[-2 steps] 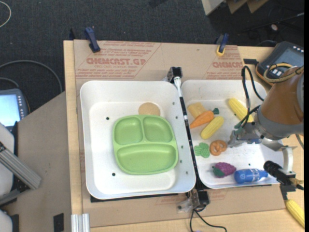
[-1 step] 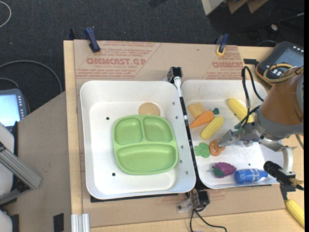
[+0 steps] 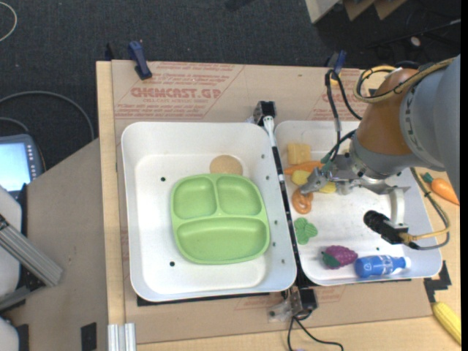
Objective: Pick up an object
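The right white bin (image 3: 417, 265) holds several small toys. Among them are a yellow block (image 3: 297, 153), an orange piece (image 3: 300, 171), an orange ring (image 3: 301, 202), a green leafy piece (image 3: 305, 231), purple grapes (image 3: 338, 255) and a blue bottle (image 3: 379, 266). My gripper (image 3: 319, 183) is low over the bin's left part, just right of the orange ring, and a small yellow item (image 3: 327, 189) sits right beside it. The arm's wrist hides what lies under it.
The left white bin (image 3: 139, 196) holds a green divided plate (image 3: 219, 219) and a tan round disc (image 3: 226, 165) behind it. An orange toy (image 3: 444, 190) and a yellow toy (image 3: 447, 319) lie outside the right bin. Blue clamps (image 3: 139, 58) grip the board's far edge.
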`<state>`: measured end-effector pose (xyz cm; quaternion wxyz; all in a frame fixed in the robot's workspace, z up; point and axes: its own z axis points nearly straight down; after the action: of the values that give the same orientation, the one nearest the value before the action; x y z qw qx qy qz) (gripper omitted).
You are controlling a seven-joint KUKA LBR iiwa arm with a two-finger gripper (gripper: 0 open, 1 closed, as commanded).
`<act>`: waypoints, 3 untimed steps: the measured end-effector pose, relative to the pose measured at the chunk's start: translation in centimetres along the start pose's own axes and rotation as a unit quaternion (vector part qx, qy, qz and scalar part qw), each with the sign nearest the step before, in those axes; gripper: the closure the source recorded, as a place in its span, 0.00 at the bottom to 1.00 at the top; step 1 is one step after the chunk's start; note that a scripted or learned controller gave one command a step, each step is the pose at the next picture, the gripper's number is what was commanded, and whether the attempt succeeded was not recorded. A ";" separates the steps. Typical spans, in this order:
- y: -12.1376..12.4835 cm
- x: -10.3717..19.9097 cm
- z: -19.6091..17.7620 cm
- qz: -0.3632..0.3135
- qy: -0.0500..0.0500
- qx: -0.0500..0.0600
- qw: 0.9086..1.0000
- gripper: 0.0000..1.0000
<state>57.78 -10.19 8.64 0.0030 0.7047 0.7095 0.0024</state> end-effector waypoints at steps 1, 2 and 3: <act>-0.1 -0.2 -1.1 0.002 0.000 -0.001 1.000 1.00; 2.1 6.4 -10.5 -0.001 0.001 -0.002 1.000 1.00; 2.7 11.6 -23.8 -0.001 0.001 -0.005 1.000 1.00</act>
<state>60.21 1.44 32.47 0.0053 0.7042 0.7099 0.0067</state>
